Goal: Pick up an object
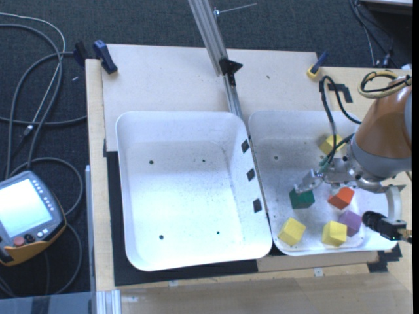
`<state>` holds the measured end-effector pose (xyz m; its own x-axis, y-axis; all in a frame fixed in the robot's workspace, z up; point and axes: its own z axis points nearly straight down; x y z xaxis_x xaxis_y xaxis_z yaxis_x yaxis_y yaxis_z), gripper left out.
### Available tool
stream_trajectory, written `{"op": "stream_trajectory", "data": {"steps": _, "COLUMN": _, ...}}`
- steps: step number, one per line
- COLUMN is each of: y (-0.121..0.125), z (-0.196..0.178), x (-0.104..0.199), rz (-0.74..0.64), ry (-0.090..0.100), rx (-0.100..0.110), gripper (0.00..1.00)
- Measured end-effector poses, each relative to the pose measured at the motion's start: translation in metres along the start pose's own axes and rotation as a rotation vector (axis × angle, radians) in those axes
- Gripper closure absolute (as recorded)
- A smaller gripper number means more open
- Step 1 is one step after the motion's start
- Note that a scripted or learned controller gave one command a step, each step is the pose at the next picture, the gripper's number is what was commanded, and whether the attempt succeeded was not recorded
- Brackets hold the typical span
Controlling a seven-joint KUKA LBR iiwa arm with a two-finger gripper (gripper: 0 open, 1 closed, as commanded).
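Hovering low, the pincer sits right atop the green block; can't tell how wide it's spread. Orange block just right could get nudged, spoiling the grab.

A pale wooden bench top stands on dark carpet, with black cables looping at the left of the frame and a handheld control pendant at lower left.
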<state>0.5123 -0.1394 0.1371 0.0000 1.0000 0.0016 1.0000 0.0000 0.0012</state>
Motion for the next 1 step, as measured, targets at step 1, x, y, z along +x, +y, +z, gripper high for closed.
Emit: {"op": "stream_trajectory", "data": {"steps": 1, "y": 0.014, "z": 0.0188, "x": -0.0436, "rz": 0.001, "ry": 0.001, "rx": -0.003, "gripper": 0.0}}
